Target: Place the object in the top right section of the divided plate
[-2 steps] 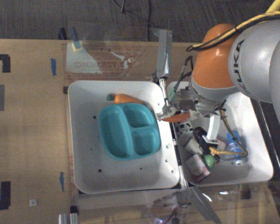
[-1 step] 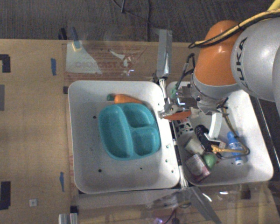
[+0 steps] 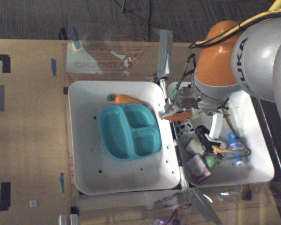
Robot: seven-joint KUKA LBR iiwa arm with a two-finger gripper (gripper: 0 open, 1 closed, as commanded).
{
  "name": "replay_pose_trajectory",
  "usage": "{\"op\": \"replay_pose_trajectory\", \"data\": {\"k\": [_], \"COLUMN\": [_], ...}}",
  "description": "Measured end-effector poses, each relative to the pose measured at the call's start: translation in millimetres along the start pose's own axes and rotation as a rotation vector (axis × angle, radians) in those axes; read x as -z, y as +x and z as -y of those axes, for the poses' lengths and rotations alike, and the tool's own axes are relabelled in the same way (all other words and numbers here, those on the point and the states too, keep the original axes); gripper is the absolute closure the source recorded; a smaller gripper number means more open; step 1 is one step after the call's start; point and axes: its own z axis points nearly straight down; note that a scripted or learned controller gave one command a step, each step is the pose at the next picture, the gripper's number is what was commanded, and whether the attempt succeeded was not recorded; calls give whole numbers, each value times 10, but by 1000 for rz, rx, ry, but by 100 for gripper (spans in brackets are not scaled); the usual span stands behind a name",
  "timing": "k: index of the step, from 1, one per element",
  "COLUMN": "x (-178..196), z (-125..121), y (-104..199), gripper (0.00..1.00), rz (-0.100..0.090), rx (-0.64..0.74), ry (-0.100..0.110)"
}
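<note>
A teal divided plate [image 3: 129, 131] lies in the left bin [image 3: 84, 172], its two smaller sections towards the right. My gripper [image 3: 171, 110] hangs over the wall between the two bins, just right of the plate's upper right corner. A small orange-red object [image 3: 179, 116] sits in the gripper's fingers, which are shut on it. An orange carrot with a green end [image 3: 125, 99] lies in the left bin, touching the plate's far edge.
The right bin [image 3: 260, 168] holds a pale cup [image 3: 193, 146], a green ball [image 3: 210, 161], a silver-pink packet [image 3: 198, 168] and a blue bottle [image 3: 235, 150]. A clear plastic sheet [image 3: 103, 60] lies on the bench behind the left bin.
</note>
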Motion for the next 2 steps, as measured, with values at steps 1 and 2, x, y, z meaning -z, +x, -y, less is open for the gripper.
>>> {"op": "replay_pose_trajectory", "data": {"k": [1,2], "x": [99,-195], "z": [-11,81], "y": [-17,-48], "gripper": [100,100], "rz": [0,-1], "rx": [-4,350], "ry": [-3,5]}}
